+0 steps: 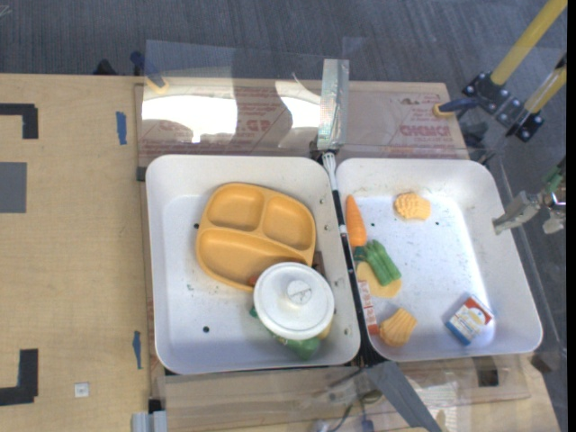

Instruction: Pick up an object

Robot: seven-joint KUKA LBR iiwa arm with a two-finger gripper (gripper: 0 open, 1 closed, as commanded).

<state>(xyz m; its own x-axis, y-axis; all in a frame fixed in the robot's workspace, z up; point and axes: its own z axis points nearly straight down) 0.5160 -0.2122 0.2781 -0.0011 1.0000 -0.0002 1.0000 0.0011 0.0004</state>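
Observation:
The right bin [504, 268] holds several small toy foods. An orange carrot [355, 222] lies along its left wall, with a green vegetable [381, 260] on a pale yellow piece just below it. A yellow waffle-like piece [412, 207] sits near the back. Toward the front are an orange-yellow corn piece [398, 327] and a small blue, white and orange carton [468, 320]. My gripper [520, 214] pokes in at the right edge, just outside the right bin's right rim, apart from every object.
The left bin [171, 268] holds a yellow divided plate [255, 232] and a white lidded cup [293, 301] over something green. A red and white packet [364, 297] lies by the wall between the bins. Yellow poles with black clamps [504, 102] stand at the back right.

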